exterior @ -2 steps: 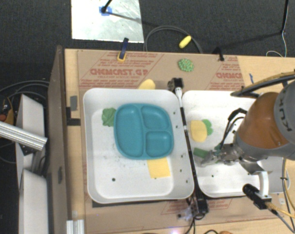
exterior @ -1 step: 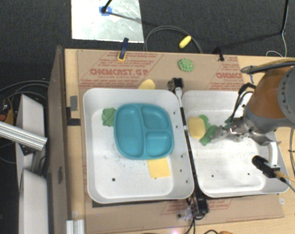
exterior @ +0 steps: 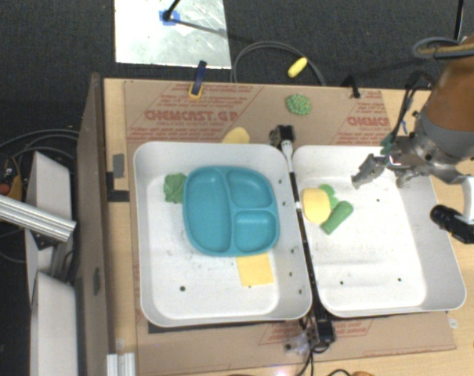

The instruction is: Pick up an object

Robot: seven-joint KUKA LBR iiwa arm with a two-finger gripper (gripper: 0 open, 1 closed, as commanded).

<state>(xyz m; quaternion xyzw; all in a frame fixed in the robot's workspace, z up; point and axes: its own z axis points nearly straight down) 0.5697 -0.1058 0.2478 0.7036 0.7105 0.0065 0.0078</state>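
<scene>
Look at the yellow toy [exterior: 316, 205] and the green toy [exterior: 338, 216] first: they lie touching each other at the left side of the right bin [exterior: 393, 288], close to the wall between the two bins. They are the only things in that bin, so I think one of them is what you will pick up. The left bin [exterior: 154, 233] holds a blue tray [exterior: 230, 211], with a small green piece [exterior: 174, 186] at its left edge and a flat yellow square [exterior: 256, 271] just below it. A few more small toys lie on the cardboard behind the bins. Your gripper [exterior: 368, 170] hangs over the back part of the right bin, near the two toys but not touching them. It holds nothing. You cannot tell how wide it is. The arm [exterior: 456, 108] comes in from the right and bends down toward the bin.
</scene>
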